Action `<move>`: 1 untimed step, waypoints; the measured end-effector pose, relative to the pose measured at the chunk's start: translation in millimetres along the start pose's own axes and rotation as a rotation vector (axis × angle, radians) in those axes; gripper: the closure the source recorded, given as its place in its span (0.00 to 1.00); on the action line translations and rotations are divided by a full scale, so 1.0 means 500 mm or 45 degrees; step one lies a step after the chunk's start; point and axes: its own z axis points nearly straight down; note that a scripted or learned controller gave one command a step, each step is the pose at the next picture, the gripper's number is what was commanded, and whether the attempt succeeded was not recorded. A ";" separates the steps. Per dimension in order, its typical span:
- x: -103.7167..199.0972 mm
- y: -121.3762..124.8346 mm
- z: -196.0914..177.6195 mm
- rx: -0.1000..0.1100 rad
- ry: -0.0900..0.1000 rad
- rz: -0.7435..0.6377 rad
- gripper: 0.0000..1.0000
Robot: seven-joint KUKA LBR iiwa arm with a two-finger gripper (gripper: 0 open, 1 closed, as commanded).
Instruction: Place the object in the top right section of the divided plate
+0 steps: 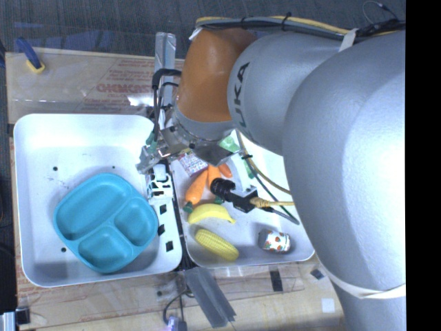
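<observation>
While the big grey arm covers most of the right bin, its gripper sits over the wall between the bins; I cannot tell its state. The blue divided plate lies in the left bin. A carrot, banana and corn cob lie in the right bin.

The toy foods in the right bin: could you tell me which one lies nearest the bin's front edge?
The corn cob, yellow and kernelled. The banana lies just behind it, and the carrot farther back toward the gripper.
</observation>
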 end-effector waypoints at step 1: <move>-0.029 -0.116 -0.083 0.001 0.001 -0.242 1.00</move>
